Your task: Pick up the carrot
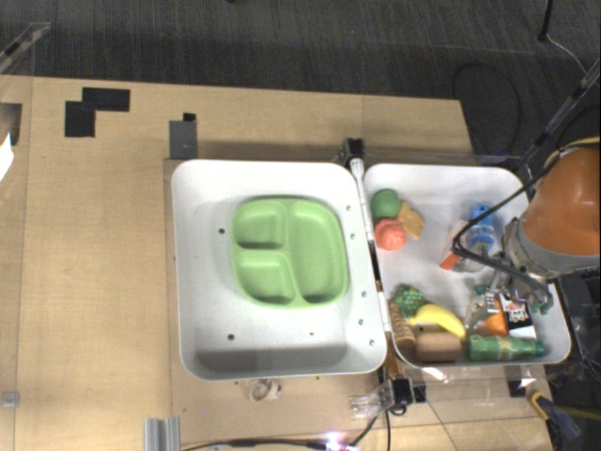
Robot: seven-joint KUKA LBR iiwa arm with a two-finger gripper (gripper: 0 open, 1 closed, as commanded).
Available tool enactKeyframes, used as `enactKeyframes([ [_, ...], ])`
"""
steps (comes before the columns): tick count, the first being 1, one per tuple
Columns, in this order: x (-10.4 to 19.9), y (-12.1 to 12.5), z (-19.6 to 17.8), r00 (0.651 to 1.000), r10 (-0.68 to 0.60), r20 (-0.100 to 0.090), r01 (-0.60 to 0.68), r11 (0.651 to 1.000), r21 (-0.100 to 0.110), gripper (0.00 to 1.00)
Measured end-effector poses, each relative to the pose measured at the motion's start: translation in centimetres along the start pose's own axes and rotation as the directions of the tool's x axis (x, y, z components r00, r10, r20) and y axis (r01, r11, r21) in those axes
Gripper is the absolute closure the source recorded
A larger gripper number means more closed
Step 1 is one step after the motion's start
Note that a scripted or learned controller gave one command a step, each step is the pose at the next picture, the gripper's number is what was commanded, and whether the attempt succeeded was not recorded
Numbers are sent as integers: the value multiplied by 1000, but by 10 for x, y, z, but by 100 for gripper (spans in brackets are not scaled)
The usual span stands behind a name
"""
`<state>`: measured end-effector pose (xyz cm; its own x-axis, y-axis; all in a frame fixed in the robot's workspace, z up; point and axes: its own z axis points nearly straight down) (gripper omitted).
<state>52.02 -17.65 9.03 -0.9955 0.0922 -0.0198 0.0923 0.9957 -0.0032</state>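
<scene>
The wooden tabletop (94, 280) holds two white bins above dark carpet (282, 26). The carrot (492, 324) lies in the right bin (441, 181), under the hand (502, 294), whose grip cannot be told.

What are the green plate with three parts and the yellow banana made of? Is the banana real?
The light green three-part plate looks like moulded plastic: one even matte colour, with soft rounded ridges between its compartments. The yellow curved banana is probably a plastic toy, not real fruit: its skin looks smooth and evenly bright, with no brown spots that I can see. It is small in the picture, so that is a guess.
</scene>
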Motion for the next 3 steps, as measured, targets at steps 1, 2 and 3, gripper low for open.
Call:
enactKeyframes([
  [1, 14, 58, -1, 990, 143, 0, -143, 990, -2, 0],
  [2, -46, 98, -127, 984, 179, 3, -179, 984, -5, 0],
  [3, -87, 83, -5, 978, 209, -4, -209, 978, -1, 0],
])
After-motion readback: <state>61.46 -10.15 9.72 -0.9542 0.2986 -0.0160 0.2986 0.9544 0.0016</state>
